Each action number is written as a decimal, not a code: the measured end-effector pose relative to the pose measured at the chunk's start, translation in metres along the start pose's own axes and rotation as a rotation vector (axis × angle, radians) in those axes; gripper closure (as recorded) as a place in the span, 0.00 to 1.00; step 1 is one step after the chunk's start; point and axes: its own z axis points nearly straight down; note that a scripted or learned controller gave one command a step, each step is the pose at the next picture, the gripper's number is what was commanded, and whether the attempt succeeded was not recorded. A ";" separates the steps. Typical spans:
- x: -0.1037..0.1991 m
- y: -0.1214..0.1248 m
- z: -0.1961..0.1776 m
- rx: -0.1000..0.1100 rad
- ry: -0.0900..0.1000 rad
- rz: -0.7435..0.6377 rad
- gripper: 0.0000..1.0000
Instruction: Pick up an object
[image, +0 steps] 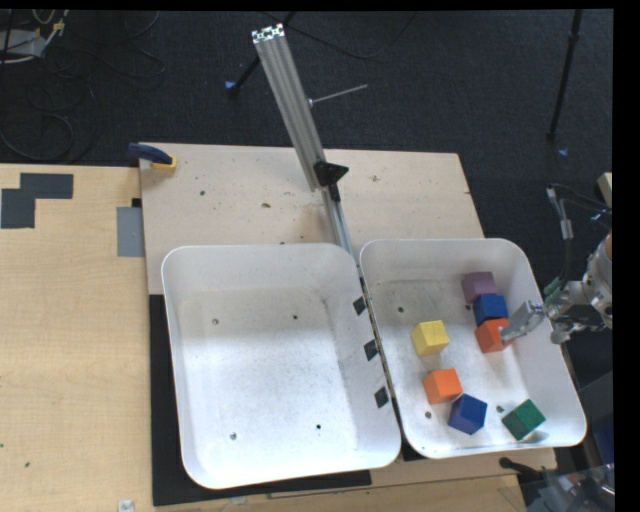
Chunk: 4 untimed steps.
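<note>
Several coloured blocks lie in the right bin (455, 255): a purple one (478, 284), a blue one (489, 306) just below it, a red one (489, 337), a yellow one (430, 337), an orange one (442, 384), a second blue one (467, 413) and a green one (523, 418). My gripper (533, 318) reaches in over the bin's right rim. Its grey tip sits right beside the red block, on that block's right. I see no block lifted off the bin floor.
The left bin (200, 270) stands beside the right one, with small black clips (370, 350) along the shared rim. A slanted aluminium post (297, 110) rises behind the bins. A blue and yellow clamp (153, 156) lies at the bench's far left corner.
</note>
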 end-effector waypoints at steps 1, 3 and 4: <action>0.000 0.000 0.000 0.000 0.000 0.001 0.00; 0.010 0.000 0.108 0.005 0.002 0.002 0.00; 0.010 0.001 0.134 -0.001 0.000 0.003 0.00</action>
